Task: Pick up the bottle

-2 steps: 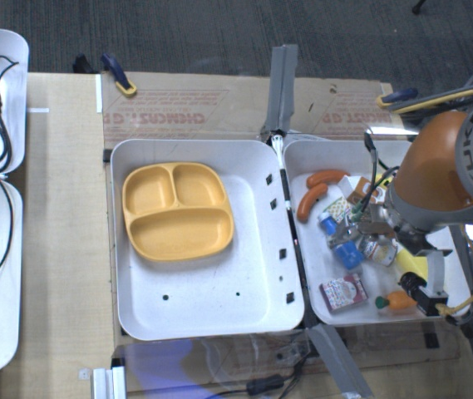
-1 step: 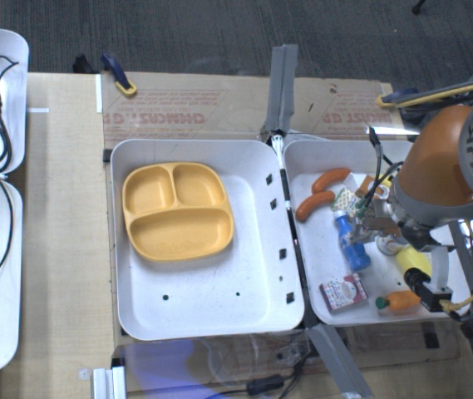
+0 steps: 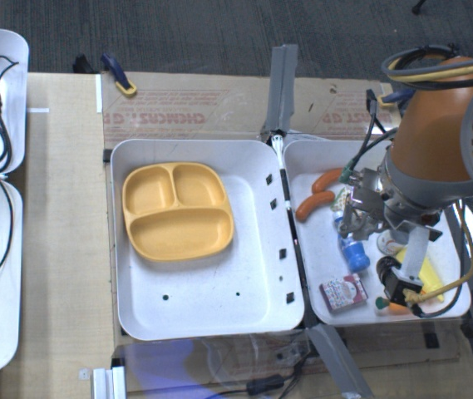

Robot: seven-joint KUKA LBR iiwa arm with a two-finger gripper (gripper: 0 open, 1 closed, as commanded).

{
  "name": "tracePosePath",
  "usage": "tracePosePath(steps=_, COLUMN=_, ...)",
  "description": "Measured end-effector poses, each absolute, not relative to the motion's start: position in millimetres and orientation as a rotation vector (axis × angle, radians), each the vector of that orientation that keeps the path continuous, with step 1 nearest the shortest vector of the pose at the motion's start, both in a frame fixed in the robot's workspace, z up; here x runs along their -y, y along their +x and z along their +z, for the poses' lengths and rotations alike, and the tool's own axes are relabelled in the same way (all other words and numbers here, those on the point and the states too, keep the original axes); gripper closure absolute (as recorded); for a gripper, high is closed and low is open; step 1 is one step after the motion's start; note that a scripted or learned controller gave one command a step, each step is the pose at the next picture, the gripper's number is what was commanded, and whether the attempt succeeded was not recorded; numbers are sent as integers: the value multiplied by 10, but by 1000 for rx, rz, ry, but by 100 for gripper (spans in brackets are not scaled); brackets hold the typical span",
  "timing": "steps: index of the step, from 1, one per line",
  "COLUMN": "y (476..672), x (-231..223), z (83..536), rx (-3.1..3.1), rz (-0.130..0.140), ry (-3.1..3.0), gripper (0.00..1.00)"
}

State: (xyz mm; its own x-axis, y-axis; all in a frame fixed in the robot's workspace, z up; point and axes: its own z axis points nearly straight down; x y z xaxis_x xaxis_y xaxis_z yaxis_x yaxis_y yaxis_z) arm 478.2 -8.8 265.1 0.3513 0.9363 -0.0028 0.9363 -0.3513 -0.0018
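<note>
Small clear plastic bottle with blue label lay in right white bin, directly under two-finger gripper, long axis near-to-far, slightly slanted. Could not tell whether gripper was apart, together, or clamped. Bottle label unreadable. On brown cardboard behind bins, mirrored print, illegible.

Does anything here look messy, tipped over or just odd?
Nothing looks spilled or broken. The bottle lies on its side in the right bin, beside a small box and sausages. The yellow tray sits slightly askew.
</note>
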Motion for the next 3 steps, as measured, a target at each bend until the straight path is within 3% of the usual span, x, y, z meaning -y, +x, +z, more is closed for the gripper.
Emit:
tracePosePath(steps=1, y=5086, x=3, z=2102, rx=-1912, rz=-9, ry=2496, gripper=100)
tracePosePath(steps=2, y=4777, x=119, z=2661, rx=-1670, rz=-7, ry=2661, gripper=100)
tracePosePath(steps=3, y=4775, x=-370, z=2780, rx=-1192, rz=-9, ry=2905, gripper=100)
